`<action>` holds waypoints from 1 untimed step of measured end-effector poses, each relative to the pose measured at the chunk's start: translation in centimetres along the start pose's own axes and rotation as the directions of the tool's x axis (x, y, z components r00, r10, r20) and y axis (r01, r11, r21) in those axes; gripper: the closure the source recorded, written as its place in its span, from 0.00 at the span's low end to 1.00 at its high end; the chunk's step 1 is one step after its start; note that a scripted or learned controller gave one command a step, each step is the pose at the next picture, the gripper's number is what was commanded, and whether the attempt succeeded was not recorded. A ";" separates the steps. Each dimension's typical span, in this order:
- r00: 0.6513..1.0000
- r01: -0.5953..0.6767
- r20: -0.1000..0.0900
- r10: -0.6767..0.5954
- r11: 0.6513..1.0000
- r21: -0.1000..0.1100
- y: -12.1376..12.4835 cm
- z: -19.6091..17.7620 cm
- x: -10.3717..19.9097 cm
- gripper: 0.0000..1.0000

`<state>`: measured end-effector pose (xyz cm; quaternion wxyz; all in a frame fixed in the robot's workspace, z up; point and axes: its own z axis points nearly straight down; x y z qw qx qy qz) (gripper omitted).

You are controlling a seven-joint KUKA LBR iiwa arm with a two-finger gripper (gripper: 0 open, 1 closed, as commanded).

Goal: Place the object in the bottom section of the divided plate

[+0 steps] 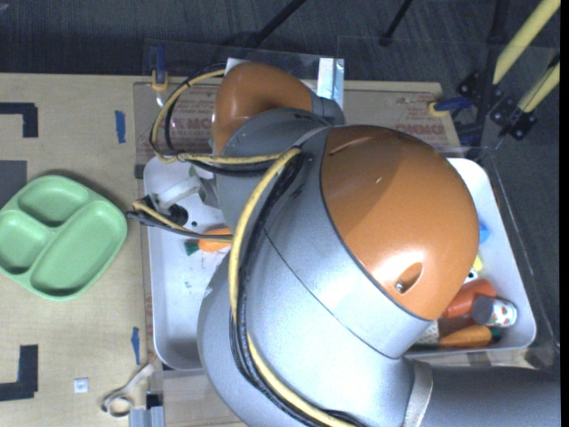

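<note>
The arm (356, 265) bulks across the middle and right of the picture, hiding most of both white bins, so the biggest risk is a blind one: from this angle there is no seeing what its wrist is over. The jaws are buried under the arm's own body down in the left bin (169, 327), around nine o'clock from the arm's orange dome; whether they are apart, together or clamped on anything I cannot tell. If the grasp is empty or shallow, the trip toward the plate would carry nothing, or drop the object on the desk (71, 87) short of its goal.

A second hazard is the yellow cable (240, 238) looping along the arm; swinging left it could drag across the bin wall or snag on bin contents.

The left bin shows a small orange piece (216, 244) with a bit of green beside it, near the arm's flank; I judge that this may be the task's object, though it is too hidden to be sure. The right bin (511, 265) holds a cluster at its five-o'clock corner: an orange-red item (471, 299), a small doll-like figure (498, 312) and a flatter orange thing below.

The green divided plate (60, 237) sits at nine o'clock on the desk, well apart from the bins, and its visible sections look bare.
</note>
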<state>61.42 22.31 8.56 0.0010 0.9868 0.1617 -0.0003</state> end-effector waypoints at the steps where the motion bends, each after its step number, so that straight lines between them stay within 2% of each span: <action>1: 1.000 0.001 0.000 -0.001 1.000 0.001 -0.1 0.0 0.0 0.00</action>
